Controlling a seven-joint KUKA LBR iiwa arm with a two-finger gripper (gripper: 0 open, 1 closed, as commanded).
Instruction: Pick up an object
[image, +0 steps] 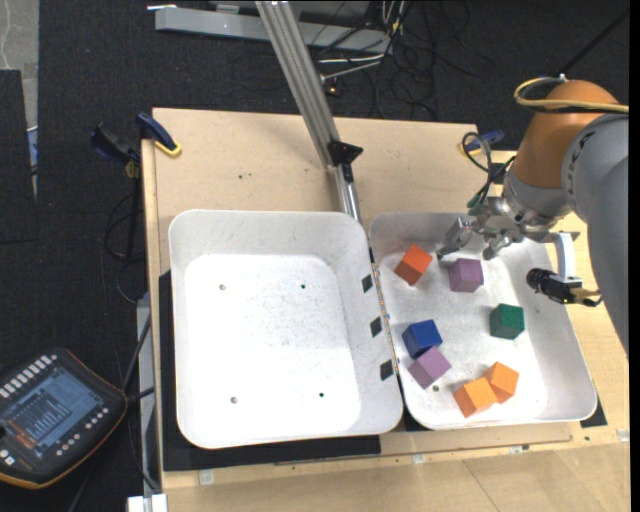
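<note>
Several small blocks lie in the right bin (560, 395). An orange block (412, 265) sits near the back left, a purple block (466, 274) beside it, and a green block (507, 321) to the right. A blue block (421, 335) touches another purple block (430, 367) near the divider. Two orange blocks (474, 397) (503, 380) rest at the front. My gripper (470, 240) hangs at the back of the right bin, just above and behind the purple block, between it and the orange one. Nothing shows between its fingers.
The left bin (190, 300) stands beside the right one on the wooden bench (250, 160). A slanted metal pole (305, 85) reaches down to the bins' back junction. A teach pendant (50, 410) lies at the lower left, off the bench.
</note>
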